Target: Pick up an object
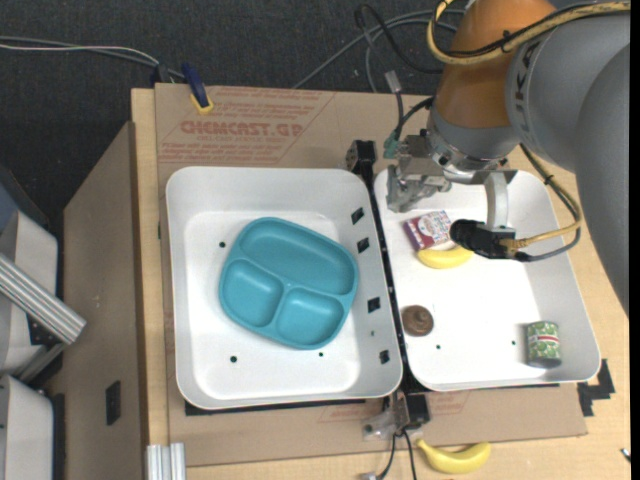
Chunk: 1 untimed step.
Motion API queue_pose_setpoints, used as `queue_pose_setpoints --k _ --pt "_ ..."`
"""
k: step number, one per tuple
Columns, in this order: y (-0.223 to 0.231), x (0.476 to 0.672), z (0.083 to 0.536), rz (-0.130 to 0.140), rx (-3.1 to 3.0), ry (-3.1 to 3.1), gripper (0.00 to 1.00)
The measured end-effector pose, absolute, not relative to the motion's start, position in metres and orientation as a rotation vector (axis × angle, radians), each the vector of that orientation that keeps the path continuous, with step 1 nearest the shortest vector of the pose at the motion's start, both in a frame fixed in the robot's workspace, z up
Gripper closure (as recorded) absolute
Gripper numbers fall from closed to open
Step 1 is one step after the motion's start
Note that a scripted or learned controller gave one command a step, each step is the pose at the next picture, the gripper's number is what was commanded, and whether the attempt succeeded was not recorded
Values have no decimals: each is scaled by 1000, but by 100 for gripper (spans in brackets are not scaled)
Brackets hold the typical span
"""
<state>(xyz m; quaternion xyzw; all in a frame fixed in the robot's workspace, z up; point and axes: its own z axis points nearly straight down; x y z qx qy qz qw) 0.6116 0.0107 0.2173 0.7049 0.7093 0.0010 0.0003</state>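
Orange-banded arm (490, 58) poises gripper (410, 190) above right bin (500, 368).

Gripper (408, 190) over right bin (560, 298) w/ banana (443, 258), snack pack (429, 229); blue tray (288, 281) in left bin (190, 298).

Two white bins are shown, the left bin (190, 268) and the right bin (500, 318). A teal divided plate (288, 281) is seen in the left bin. In the right bin, a yellow banana (443, 259), a brown disc (417, 319), a green and white patterned can (543, 342) and a white packet printed in red and purple (428, 229) are seen. The arm (560, 58) is coloured grey, with an orange band (485, 53). The brown cardboard (250, 128) is printed with red lettering. A second yellow banana (460, 456) is shown at the lower edge.
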Motion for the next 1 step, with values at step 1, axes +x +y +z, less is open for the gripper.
queue_pose_setpoints --k 1 --pt "65 622 211 3 2215 2227 100"
